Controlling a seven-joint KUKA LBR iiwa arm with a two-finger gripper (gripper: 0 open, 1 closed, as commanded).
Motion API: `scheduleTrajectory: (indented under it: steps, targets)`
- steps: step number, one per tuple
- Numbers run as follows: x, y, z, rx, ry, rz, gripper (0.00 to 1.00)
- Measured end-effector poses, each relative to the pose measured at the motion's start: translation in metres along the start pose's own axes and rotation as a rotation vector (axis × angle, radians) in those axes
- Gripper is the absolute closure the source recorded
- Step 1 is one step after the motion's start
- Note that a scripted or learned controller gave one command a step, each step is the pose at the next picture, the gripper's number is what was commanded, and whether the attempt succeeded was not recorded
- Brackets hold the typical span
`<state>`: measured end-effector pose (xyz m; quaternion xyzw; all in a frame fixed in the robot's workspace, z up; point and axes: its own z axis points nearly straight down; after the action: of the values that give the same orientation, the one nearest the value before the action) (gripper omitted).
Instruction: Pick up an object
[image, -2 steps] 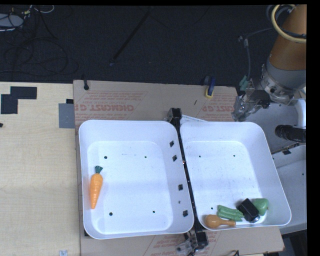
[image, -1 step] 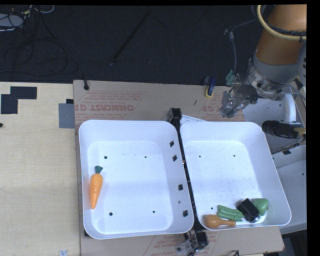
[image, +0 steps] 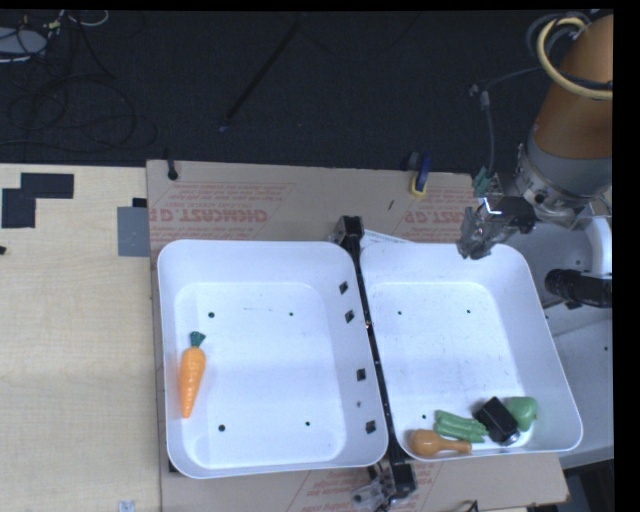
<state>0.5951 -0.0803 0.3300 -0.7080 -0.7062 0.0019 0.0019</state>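
The left bin holds a toy carrot near its left wall, at lower left of frame. The right bin keeps a green vegetable, a black block and a tan gourd-shaped toy in its lower right corner. The gripper hangs over that bin's upper right rim, well apart from them; its opening I cannot tell.

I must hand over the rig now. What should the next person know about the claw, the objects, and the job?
Claw: above the far right corner of the right bin, nothing seen between its fingers.
Objects: toy carrot in the left bin, at its left side. Green vegetable, black block, green piece and orange-brown piece bunched in the right bin's near corner.
Done: nothing picked yet.
Left: descend, grasp one object, lift.
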Motion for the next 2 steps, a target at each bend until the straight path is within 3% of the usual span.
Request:
scheduleTrajectory:
  steps: [1,2]
  targets:
    - [0.026,0.040,0.059,0.000,0.000,-0.005,1.00]
    - [0.098,0.050,-0.016,-0.010,0.001,-0.009,1.00]
